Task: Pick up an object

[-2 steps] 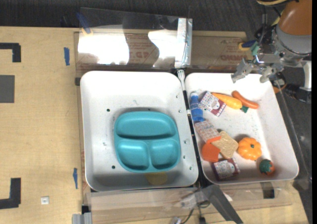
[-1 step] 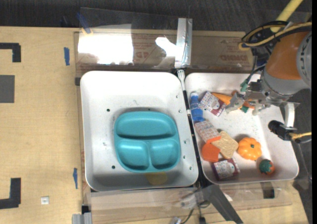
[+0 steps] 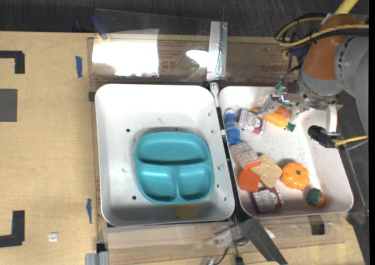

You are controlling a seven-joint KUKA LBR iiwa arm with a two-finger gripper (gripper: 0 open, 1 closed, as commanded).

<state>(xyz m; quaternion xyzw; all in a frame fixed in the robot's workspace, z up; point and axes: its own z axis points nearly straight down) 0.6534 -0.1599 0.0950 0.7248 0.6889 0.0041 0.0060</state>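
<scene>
Grey metal makes up the pincer [image 3: 283, 107], which hangs low over the far end of the right bin [image 3: 335, 167]; its parts blur into a tangle of brackets and small green tips, and I cannot tell how it is set. An orange, carrot-like piece [image 3: 276, 120] lies just beneath it, touching or nearly so, though no grasp can be made out. Just to the left sits a crinkled pink-and-white packet [image 3: 249, 121], and beyond that a blue bottle [image 3: 231, 127] against the bin's left wall. Nearer the camera from the pincer lie a second printed packet [image 3: 242, 153], a tan cracker-like square [image 3: 267, 170] overlapping a red-orange piece [image 3: 249, 179], a ribbed toy pumpkin [image 3: 294, 176], a small red-and-green fruit [image 3: 316, 197] and a purple-labelled pouch [image 3: 266, 199]. Behind the pincer rises the arm [image 3: 345, 61], its orange band rounded and glossy, cut off at the right edge. Well to the left, the other white bin [image 3: 111, 111] holds a smooth teal divided plate [image 3: 173, 166], which hides most of something yellowish at its near edge.
</scene>
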